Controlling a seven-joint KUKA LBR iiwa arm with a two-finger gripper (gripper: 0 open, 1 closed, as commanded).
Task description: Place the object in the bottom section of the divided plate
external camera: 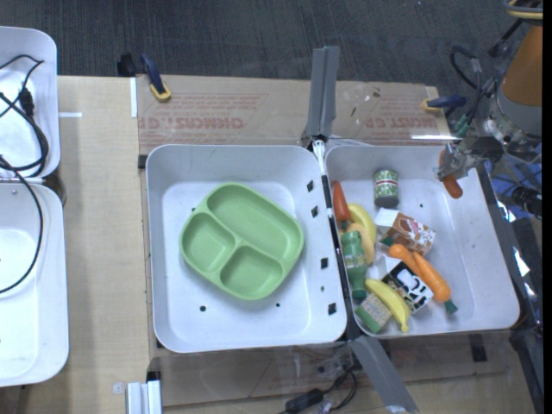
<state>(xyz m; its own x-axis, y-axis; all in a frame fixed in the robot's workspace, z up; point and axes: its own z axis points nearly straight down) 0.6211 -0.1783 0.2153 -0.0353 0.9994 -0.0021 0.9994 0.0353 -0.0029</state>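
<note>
Camera view, looking down on the bench (95, 145) at a slant. Two white bins side by side. The left bin (172, 309) holds the green divided plate (242, 241), tilted a bit off square: one long section along its upper right, two smaller ones at left and bottom. All three sections are bare. It sits roughly mid-bin, clear of the walls.

The right bin (483, 274) has the clutter, mostly piled along its left half:
- small can with a green label (385, 183), upright, near the top
- red-orange pepper-like piece (340, 202) against the divider wall
- banana (365, 229) just below it, touching a green bottle (352, 252) lying along the divider
- small printed carton (408, 229) right of that banana
- carrot (423, 270) running diagonally, down and right from the carton
- black-and-white patterned box (409, 285) tucked under the carrot's left side
- second banana (390, 301) near the bottom, resting on a pale green item (373, 316) I can't identify

The arm comes in from the right, its orange band (526, 76) at the top right corner. The gripper (452, 169) hangs over the upper right edge of the right bin, well apart from the pile. There's a small orange object (452, 185) at its tip, between the fingers as far as I can see, so it's clamped on that. Too small to say what the object is. It's over the right bin, nowhere near the plate.

A blue-and-yellow clamp (152, 76) is on the bench's back edge. At far left are white tubs (34, 317) with black cables (21, 136) draped across.
</note>
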